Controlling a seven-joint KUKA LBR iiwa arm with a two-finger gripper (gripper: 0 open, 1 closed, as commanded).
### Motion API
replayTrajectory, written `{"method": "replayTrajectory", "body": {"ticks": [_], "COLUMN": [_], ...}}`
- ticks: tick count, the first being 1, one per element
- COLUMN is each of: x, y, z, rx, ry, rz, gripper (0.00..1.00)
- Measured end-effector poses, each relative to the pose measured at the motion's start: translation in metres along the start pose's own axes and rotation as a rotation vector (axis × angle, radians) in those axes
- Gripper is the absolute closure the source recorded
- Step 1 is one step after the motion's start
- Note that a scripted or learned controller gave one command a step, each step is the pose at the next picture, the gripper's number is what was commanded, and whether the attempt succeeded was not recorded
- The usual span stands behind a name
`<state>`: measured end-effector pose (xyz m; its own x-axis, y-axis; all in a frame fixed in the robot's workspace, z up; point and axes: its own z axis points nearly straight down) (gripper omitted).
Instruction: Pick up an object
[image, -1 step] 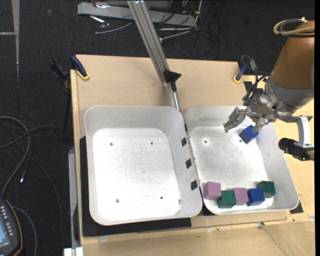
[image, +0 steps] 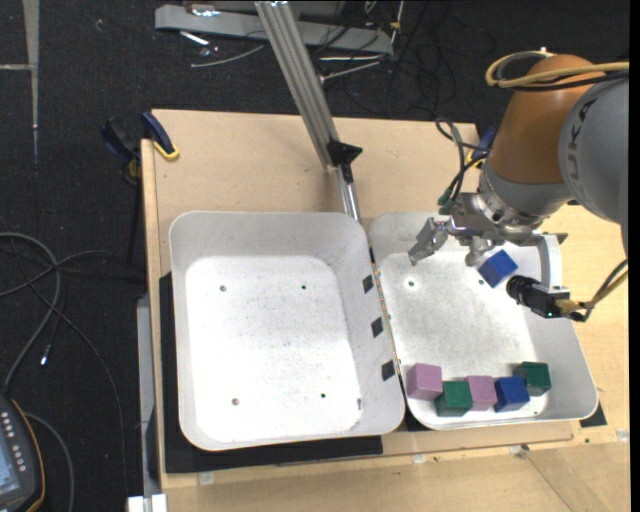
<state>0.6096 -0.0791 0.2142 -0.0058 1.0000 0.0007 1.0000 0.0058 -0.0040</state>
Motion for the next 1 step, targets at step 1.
{"method": "replayTrajectory", "body": {"ticks": [1], "x": [-0.1115], "y": [-0.0142], "z": [-0.0363], "rx": [-0.008], "ry": [-0.007], "rz": [0.013], "gripper": [0.00]}}
